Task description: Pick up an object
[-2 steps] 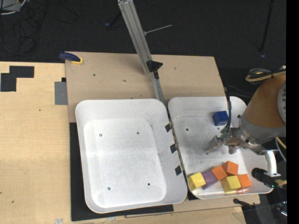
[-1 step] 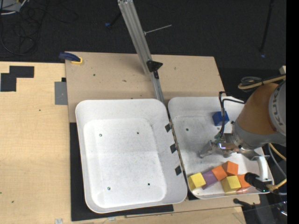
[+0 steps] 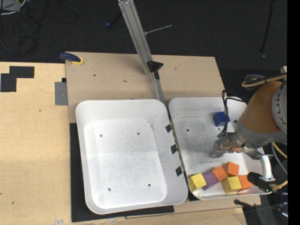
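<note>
Two shallow white bins sit side by side on the desk [image 3: 117,78], a wooden board with dark floor behind it. Left bin [image 3: 93,125] has a bare floor marked by a few small dark dots. Right bin [image 3: 197,111] holds all the loose things. A blue block [image 3: 219,118] lies apart, near the far side of that bin, just beside a blue cable running down from the arm. The rest cluster in the near right corner: a yellow block [image 3: 197,181], a purple block [image 3: 210,180] touching it, an orange block [image 3: 220,174] behind the purple one, a second orange block [image 3: 232,168] to its right, another yellow block [image 3: 231,184] in front, and an orange-red piece [image 3: 245,182] at the bin's edge.

The grey arm [image 3: 265,116], with its orange band, reaches in from the right and ends in the tool [image 3: 222,148], which hangs over the middle of the right bin, between the blue block and the corner cluster. It is close above the bin floor, and no block shows between its tips. Whether the tool is apart or together cannot be told at this size and blur.

A slanted aluminium rail [image 3: 138,36] rises from between the bins toward the top. A small blue and yellow clamp [image 3: 71,57] sits at the desk's far left corner. No label, brand or writing can be read anywhere.
</note>
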Motion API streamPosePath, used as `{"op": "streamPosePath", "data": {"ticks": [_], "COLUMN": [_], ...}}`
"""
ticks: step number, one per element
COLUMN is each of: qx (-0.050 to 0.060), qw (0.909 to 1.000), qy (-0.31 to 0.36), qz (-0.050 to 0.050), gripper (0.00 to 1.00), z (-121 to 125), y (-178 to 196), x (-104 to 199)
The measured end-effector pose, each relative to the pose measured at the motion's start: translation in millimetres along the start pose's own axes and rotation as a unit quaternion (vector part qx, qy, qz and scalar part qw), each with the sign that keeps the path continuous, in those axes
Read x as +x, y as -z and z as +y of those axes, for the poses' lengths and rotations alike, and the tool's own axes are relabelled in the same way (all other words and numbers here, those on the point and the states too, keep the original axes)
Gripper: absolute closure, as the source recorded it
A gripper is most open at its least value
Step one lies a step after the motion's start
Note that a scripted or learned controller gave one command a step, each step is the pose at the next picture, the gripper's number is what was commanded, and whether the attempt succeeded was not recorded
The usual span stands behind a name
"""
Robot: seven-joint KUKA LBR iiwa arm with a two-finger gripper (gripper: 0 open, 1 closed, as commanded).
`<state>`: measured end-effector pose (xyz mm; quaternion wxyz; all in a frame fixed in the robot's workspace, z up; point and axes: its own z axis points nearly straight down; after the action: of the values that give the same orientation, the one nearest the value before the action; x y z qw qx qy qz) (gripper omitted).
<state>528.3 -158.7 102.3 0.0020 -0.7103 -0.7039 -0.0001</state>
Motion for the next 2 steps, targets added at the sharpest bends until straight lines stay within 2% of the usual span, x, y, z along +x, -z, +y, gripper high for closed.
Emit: {"op": "streamPosePath", "data": {"ticks": [2], "qx": [-0.003], "qw": [1.0], "qy": [0.005], "qz": [-0.002], "gripper": [1.0], "z": [0], "y": [112], "x": [15]}}
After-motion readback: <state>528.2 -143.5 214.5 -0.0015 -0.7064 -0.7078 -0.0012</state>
